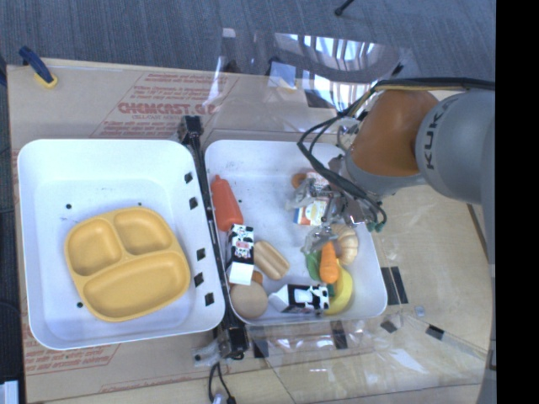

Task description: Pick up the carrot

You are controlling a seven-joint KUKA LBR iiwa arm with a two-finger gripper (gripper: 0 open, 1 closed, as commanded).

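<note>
The grey arm's gripper (327, 225) hangs low over the right bin (253, 154), directly above the carrot (329, 268) near that bin's front right corner. A yellow divided plate (126, 263) rests in the left bin (50, 167).

Bright, even light; glare on plastic sheet (337, 53).

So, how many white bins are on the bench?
2. The left bin holds a yellow divided plate. The right bin holds the toy food, the carrot among it, under the arm. None seems hidden.
</note>
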